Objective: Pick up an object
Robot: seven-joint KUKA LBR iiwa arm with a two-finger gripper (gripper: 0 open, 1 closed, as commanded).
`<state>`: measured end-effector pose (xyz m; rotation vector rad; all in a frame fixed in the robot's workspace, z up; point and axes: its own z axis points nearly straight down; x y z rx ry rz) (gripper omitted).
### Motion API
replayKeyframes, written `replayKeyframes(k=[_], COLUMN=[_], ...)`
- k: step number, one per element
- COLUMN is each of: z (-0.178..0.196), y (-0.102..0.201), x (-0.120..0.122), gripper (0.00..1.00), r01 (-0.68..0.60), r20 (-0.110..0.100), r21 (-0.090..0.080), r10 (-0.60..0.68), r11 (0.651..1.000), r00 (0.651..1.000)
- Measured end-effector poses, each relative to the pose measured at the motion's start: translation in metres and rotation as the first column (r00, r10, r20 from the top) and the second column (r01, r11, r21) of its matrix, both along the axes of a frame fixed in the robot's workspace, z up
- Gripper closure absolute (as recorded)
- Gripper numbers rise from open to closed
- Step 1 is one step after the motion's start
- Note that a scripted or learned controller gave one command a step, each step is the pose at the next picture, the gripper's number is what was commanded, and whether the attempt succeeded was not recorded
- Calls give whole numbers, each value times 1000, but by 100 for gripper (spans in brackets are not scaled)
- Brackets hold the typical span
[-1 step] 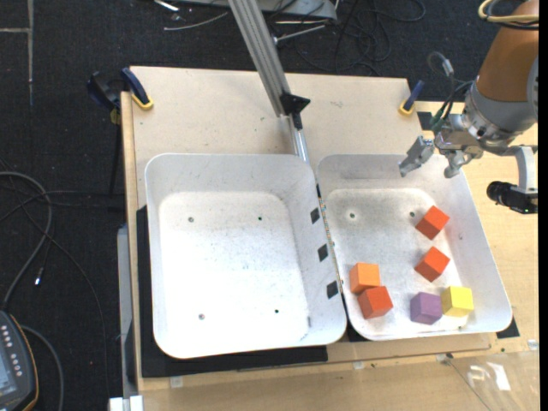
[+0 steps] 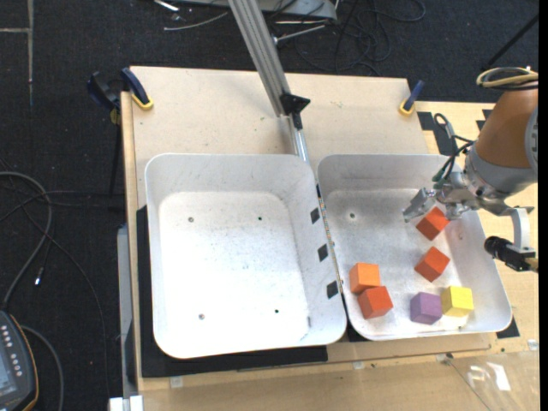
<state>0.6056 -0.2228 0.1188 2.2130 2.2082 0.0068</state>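
In the right bin (image 2: 387, 171), my gripper (image 2: 438, 211) hangs at the upper right, open, its fingers (image 2: 419, 205) spread to either side of a red-orange block (image 2: 432, 224) just beneath it. I cannot tell whether they touch the block. Further down lie another red-orange block (image 2: 432, 264), an orange block (image 2: 366, 276), a red block (image 2: 375, 301), a purple block (image 2: 425, 307) and a yellow block (image 2: 458, 300).
The left bin (image 2: 163, 178) sits beside the right one, and their rims meet in the middle. A slanted metal pole (image 2: 261, 45) runs from the top down to the bins' shared edge. Clamps (image 2: 137, 92) grip the board's back corners.
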Motion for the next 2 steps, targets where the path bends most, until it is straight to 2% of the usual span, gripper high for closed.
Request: replayKeyframes(k=[1, 2], z=[-1, -23], y=[-1, -2], x=[-18, -80], gripper=[0, 0], r01=[-6, 1], r20=[9, -15], r21=[-4, 10], r10=[7, -1], r11=[1000, 1000], r00=[1000, 1000])
